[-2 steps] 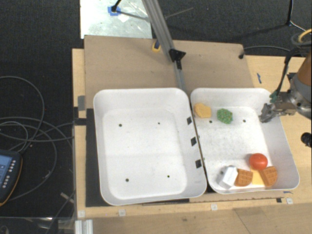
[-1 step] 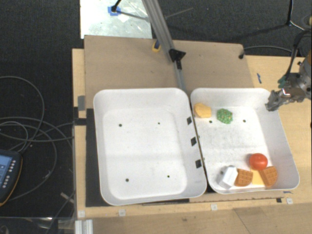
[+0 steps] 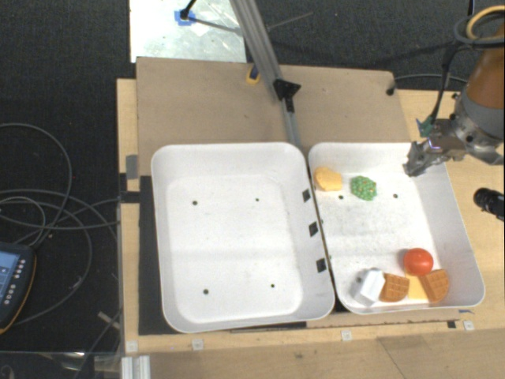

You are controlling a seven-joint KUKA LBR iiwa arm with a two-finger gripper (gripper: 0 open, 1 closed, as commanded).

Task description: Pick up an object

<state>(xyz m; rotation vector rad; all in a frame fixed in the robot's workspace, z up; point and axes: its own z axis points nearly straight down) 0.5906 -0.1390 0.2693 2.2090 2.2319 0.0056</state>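
A dark carpeted floor (image 3: 63, 54) lies all around my bench (image 3: 331, 93), a tan board with cables trailing off its left side and the corner of a handheld screen (image 3: 12, 279) at the far left edge. A grey pole (image 3: 256, 34) slants down from the top toward the middle of the board.

Farthest left of what sits on the bench is the left bin (image 3: 237, 235), a shallow white tray with a few dark dots on its floor. Touching its right rim is the right bin (image 3: 454, 212), where all the objects are. Near its upper left corner lies a yellow lump (image 3: 328, 179), and just beside that, to the right, a green bumpy ball (image 3: 364, 187). Along the near wall sit a white block (image 3: 368, 285), then an orange waffle piece (image 3: 394, 288) touching it, a red ball (image 3: 418, 260) just above, and a second waffle piece (image 3: 435, 285) in the corner.

My claw (image 3: 418, 163) hangs over the upper right rim of the right bin, well apart from every object. I cannot tell whether it is apart or together; nothing shows between its tips.
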